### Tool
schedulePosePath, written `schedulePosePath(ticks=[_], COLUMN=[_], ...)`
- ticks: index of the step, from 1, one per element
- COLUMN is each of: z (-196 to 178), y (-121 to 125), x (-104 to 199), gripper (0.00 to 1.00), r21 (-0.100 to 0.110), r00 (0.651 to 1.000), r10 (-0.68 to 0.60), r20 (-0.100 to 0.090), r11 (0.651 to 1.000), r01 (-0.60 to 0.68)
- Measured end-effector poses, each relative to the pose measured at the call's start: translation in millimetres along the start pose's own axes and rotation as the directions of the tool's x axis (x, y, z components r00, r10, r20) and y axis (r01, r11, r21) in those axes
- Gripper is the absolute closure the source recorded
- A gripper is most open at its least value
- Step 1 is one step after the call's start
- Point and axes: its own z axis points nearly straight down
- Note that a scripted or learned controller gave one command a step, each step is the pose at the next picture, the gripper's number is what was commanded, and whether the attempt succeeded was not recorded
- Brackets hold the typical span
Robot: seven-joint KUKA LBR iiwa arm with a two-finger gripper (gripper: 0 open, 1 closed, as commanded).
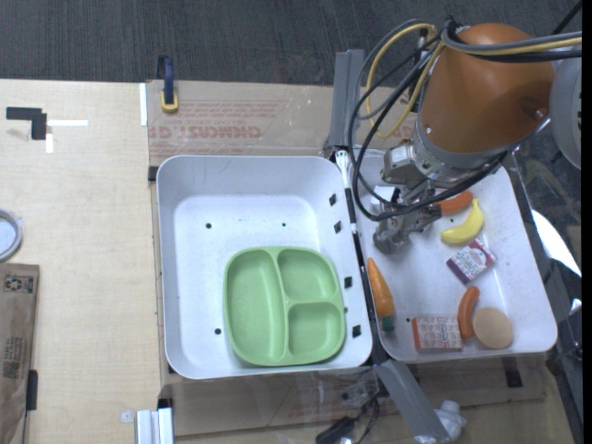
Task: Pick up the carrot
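Note:
The carrot (379, 290), orange with a green stub at its near end, lies along the left wall of the right bin (523, 336). My gripper (396, 234) hangs low over that bin, a little beyond and to the right of the carrot's far tip, apart from it. The orange wrist band and cables above hide much of the gripper. I see nothing between its fingers.
A banana (464, 227), an orange piece (456, 203), a small pink-and-white packet (469, 263), a sausage (468, 309), a tan egg-shaped item (493, 328) and a flat red-white pack (436, 333) share the right bin. The left bin (185, 211) holds a green divided plate (283, 305).

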Motion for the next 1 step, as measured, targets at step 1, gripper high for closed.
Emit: schedulePosePath(ticks=[1], z=[-76.1], y=[-66.3], x=[27.2], gripper=[1.00], r21=[0.001], r00=[0.897], r10=[-0.441], r20=[0.001], r11=[0.897], r01=[0.441])
